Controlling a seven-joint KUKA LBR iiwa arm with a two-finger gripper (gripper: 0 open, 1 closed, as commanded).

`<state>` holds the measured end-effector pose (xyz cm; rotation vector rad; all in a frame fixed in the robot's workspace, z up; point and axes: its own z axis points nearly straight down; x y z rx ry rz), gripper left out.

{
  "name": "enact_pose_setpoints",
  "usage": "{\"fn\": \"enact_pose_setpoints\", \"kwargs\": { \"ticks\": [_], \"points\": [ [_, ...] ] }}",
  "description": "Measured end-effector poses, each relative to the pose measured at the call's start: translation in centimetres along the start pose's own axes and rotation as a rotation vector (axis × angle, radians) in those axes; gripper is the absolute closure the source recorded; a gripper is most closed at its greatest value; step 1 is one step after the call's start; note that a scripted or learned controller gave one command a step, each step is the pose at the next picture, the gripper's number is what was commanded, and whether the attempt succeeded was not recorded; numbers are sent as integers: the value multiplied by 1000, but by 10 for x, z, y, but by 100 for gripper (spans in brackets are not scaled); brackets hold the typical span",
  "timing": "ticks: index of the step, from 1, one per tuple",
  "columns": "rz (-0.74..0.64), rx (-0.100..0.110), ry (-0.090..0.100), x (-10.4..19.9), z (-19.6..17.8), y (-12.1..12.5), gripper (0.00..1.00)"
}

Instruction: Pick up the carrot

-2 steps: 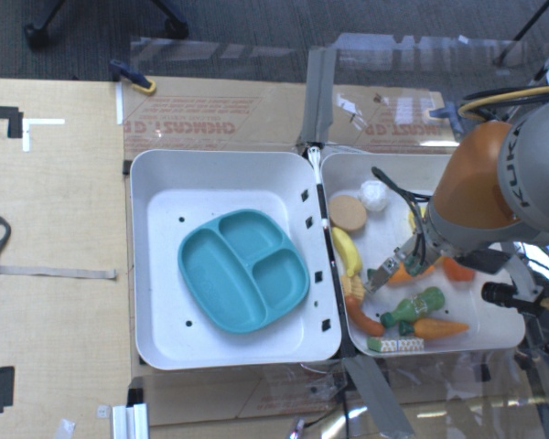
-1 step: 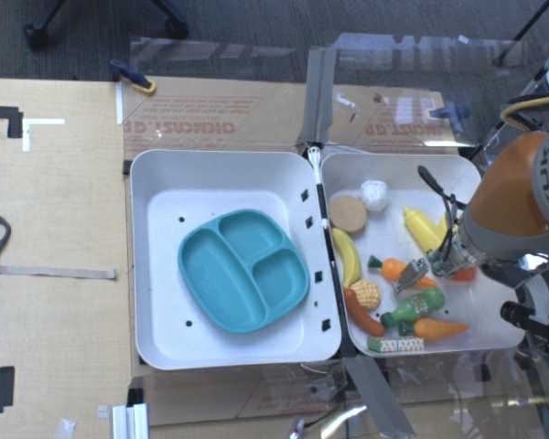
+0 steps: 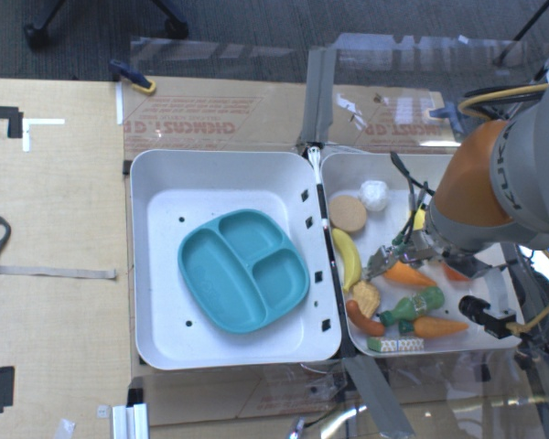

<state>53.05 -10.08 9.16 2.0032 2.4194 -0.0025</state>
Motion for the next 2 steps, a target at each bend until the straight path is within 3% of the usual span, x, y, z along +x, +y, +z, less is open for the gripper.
{"fn": "enact_pose_setpoints", "kwargs": {
  "ticks": [1, 2],
  "points": [
    [-4, -1, -2, 0, -9, 1, 100],
    [46, 0, 0, -13, -57, 16, 100]
  ]
}}
